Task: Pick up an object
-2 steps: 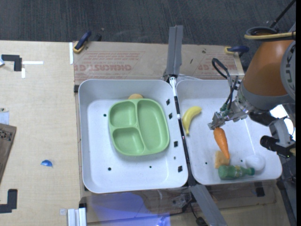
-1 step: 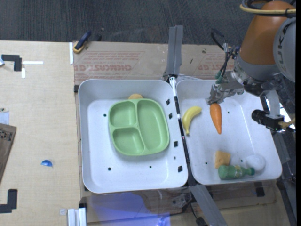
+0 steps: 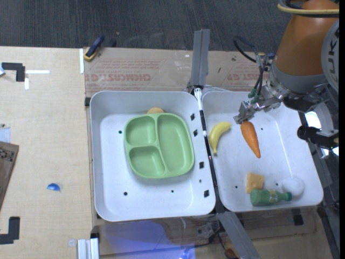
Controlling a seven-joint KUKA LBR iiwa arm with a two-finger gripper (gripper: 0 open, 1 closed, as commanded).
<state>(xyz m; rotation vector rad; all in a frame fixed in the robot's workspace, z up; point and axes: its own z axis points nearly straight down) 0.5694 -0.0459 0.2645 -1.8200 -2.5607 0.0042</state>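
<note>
My gripper (image 3: 245,116) is over the right bin (image 3: 302,161), near its back left part. An orange carrot (image 3: 252,139) has its thick end right at the fingertips and its tip slanting down toward the bin's middle. The fingers look shut on that thick end. A yellow banana (image 3: 218,134) lies just left of the carrot by the bin's left wall, apart from the gripper.
A yellow block (image 3: 254,181), a green bottle (image 3: 269,197) and a white round object (image 3: 294,186) sit at the right bin's front. The left bin (image 3: 108,198) holds a green divided plate (image 3: 159,144) with a small yellow-orange item (image 3: 155,111) behind it.
</note>
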